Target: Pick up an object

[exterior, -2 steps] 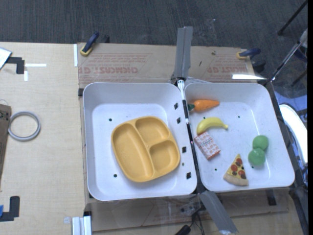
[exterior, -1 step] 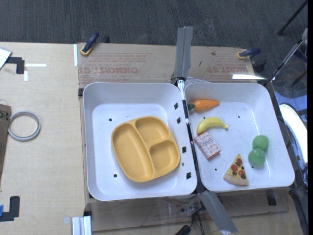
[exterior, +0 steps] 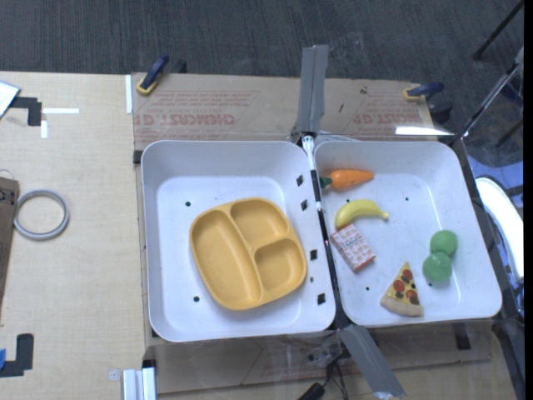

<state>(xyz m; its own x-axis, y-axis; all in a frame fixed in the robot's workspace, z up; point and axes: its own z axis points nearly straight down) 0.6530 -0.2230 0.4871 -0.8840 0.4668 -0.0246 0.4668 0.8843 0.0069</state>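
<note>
Side by side, two white bins fill the bench. The right bin [exterior: 468, 211], on the side the arm reaches in from, holds the loose things to pick. An orange carrot [exterior: 348, 177] lies at its far-left corner, with a yellow banana [exterior: 361, 213] just nearer than it. A red-and-white packet [exterior: 352, 247] sits by the dividing wall and a pizza slice [exterior: 403, 291] near the front rim. Two green balls [exterior: 444, 242] touch each other on the arm's side. All lie apart enough that nothing covers another.

The left bin [exterior: 158, 248], farther from the arm's side, holds a yellow divided plate [exterior: 247, 252]. Beyond it on the bench lies a tape roll [exterior: 39, 214]. Cardboard [exterior: 241, 111] with blue clamps [exterior: 152, 74] runs behind both bins.

Whether the gripper is released or clenched cannot be told.
</note>
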